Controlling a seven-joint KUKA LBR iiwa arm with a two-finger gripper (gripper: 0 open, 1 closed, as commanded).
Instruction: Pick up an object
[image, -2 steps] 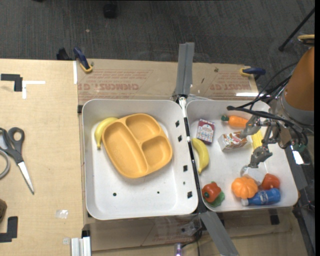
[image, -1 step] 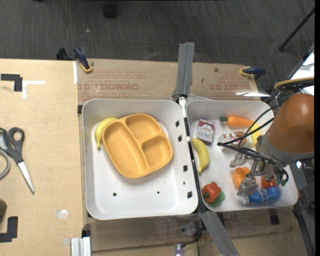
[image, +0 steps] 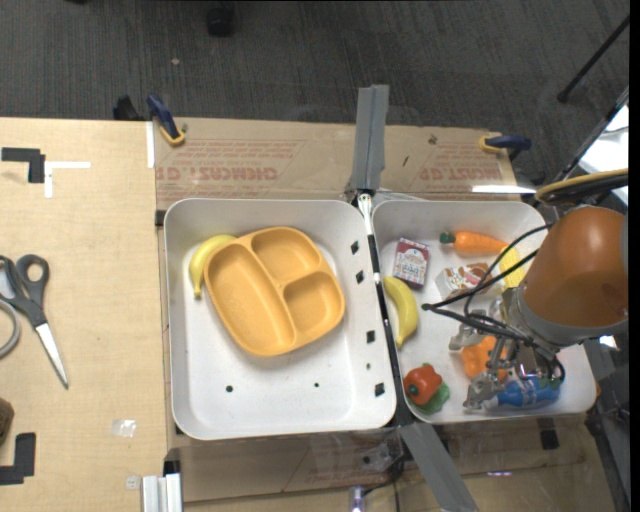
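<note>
- The gripper hangs low in the right bin, toward that bin's 5 o'clock corner, with dark cables looping around it.
- Whether anything sits between its fingers I cannot tell; cables and wrist clutter hide them.
- A blue object lies just beside the gripper at its 3 o'clock, and an orange piece lies just at its 11 o'clock.
- A red-orange toy pepper with a green stem rests at the right bin's 7 o'clock, apart from the gripper.
- A banana lies along the right bin's 9 o'clock wall.
- A small red-and-white packet sits at that bin's 11 o'clock, and a toy carrot lies near 12 o'clock.
- The orange band of the arm looms over the bin's 3 o'clock side.
- In the left bin, a yellow divided plate rests near the middle, with a second banana touching its 10 o'clock rim.
- Scissors lie on the desk at the view's 9 o'clock.
</note>
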